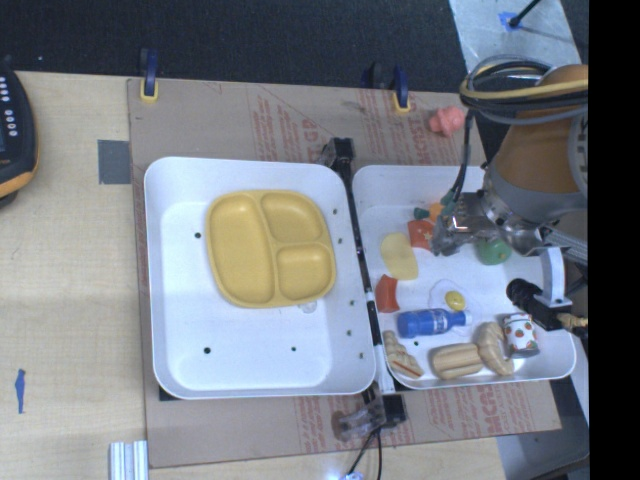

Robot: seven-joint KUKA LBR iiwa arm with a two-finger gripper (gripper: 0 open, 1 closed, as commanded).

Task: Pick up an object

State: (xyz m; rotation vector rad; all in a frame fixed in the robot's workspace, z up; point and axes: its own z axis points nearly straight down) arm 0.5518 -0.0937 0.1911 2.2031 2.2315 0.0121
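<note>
Right bin (560, 368): hand (458, 226) low at far side, beside orange block (421, 233) and green ball (492, 252); finger state cannot be told. Mid-bin: yellow block (399, 256), blue bottle (430, 321). Near edge: bread roll (455, 360), mug (519, 335). Left bin (170, 268): yellow divided plate (270, 247).

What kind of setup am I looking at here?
Likely a robot-grasping test bench: two white bins clamped onto cardboard, toy food such as a blue bottle, and a yellow divided plate.
</note>
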